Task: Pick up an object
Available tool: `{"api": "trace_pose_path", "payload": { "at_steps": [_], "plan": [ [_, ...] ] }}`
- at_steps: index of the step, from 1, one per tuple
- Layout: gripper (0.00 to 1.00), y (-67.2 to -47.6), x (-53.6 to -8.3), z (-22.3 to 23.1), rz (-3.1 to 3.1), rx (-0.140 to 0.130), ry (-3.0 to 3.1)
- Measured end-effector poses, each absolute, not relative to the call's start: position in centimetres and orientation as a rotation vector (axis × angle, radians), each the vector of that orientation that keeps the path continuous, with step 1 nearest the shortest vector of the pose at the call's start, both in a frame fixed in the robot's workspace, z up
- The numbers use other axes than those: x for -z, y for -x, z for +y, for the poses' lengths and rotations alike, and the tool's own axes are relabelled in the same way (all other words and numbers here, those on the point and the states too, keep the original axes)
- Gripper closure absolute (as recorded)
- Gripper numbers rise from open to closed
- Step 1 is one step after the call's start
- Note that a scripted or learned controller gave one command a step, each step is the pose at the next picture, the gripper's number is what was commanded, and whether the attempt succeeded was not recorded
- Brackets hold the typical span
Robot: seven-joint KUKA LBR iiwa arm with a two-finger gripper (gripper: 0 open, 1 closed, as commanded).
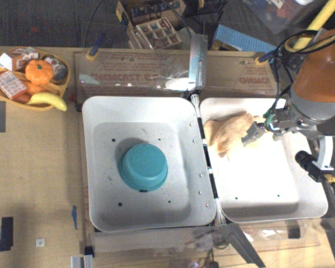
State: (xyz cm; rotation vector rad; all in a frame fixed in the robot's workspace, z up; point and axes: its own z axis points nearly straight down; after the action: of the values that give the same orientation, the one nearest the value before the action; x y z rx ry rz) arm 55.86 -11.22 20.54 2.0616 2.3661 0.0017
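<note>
The hand (255, 134) is set against the tan soft object (228, 132) in the right bin (279, 205); the approach seems done. Whether it is gripping cannot be told; a firm closure, then lifting, is called for.

arm (318, 77) cut off at right edge, claw (252, 135) fingers blurred

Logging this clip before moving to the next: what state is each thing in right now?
Teal bowl: upside down, in the left bin.
Tan object: lying at the right bin's upper left, against the divider.
Gripper: low over the right bin, tips at the tan object's right edge; grasp not clear.
Basket: on the bench, far left, full of toy food.
</note>
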Motion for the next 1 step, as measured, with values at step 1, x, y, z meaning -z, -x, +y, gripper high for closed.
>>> {"api": "trace_pose_path", "payload": {
  "at_steps": [1],
  "plan": [
    [0.0, -62.12, -18.52, -6.83, 2.313, -0.001, -2.122]
  ]
}}
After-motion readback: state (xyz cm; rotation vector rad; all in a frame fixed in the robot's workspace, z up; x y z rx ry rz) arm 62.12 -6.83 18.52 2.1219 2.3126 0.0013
